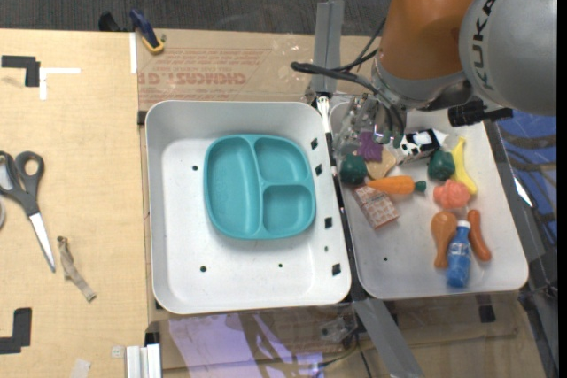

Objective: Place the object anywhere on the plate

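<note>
Right now my gripper (pixel 370 130) hangs low over the far left corner of the right bin (pixel 416 266), buried in the crowd of toy food there, and I cannot tell how it is set or whether anything is caught in it. Nothing marks which object I am meant to take; the pieces closest under me are a purple piece (pixel 368 142), a green piece (pixel 354 168) and the toy carrot (pixel 394 186), all packed close. The teal plate (pixel 260 187) lies in the left bin (pixel 173 217), with three compartments and nothing on it.

My worry is the clutter: things here touch or nearly touch, so I could pinch two at once, nudge the carrot aside, or come up with nothing. I am also hard against the bin's left wall, and a piece pushed into that corner may jam or slip out. On the carry across, the walls where the two bins meet could knock a weakly held piece loose before it gets over the plate.

As for writing, my arm reads KUKA; the cardboard (pixel 221 71) behind the bins bears red mirrored print I cannot make out
</note>
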Controlling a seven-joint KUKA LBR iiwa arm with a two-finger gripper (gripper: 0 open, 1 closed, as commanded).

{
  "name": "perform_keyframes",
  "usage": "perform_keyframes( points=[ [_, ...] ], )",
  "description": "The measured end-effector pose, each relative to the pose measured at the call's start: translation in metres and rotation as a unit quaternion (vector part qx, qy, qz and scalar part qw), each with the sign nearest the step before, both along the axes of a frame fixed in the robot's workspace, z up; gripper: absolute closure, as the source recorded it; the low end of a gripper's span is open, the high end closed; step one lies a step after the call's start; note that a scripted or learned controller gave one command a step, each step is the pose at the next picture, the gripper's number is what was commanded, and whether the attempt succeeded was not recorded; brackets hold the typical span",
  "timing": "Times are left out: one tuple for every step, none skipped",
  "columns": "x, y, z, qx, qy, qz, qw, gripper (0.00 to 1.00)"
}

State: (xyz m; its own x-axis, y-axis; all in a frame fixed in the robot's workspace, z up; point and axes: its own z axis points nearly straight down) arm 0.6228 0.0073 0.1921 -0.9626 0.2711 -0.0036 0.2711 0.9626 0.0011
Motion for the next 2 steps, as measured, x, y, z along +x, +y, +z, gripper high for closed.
perform_keyframes(
  points=[
    [-0.01, -0.105, -0.006, -0.0007, 0.0, 0.068, 0.9977, 1.0],
    [-0.013, -0.193, 0.001, -0.0014, -0.001, 0.123, 0.9924, 1.0]
  ],
)
